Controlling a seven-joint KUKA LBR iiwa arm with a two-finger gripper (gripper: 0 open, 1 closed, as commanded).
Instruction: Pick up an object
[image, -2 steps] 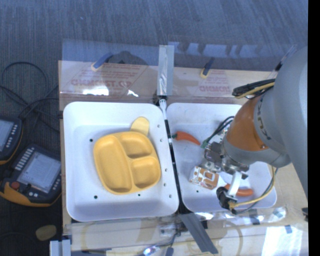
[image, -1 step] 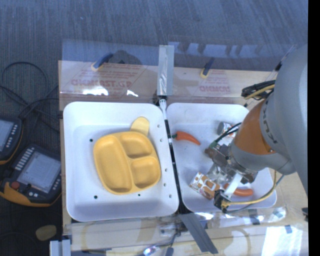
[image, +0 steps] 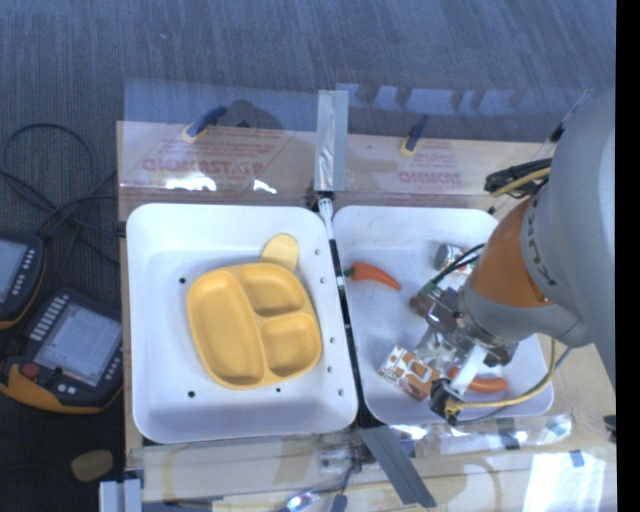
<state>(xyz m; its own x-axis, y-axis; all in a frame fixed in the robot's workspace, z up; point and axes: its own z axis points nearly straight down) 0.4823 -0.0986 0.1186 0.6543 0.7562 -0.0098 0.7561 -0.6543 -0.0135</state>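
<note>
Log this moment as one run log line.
arm: over right bin | gripper: low, beside patterned box | carrot: right bin | yellow tray: left bin

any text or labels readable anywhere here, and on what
Nothing reads for certain.
Red print on the left clear panel: mirrored and blurred, unreadable.
Red print on the right clear panel: blurred, unreadable.
Pattern on the small packet by the gripper: too small.

Robotics lab: bench w/ two white bins (image: 140, 300), teach pendants (image: 62, 350) on carpet (cables trailing).
</note>
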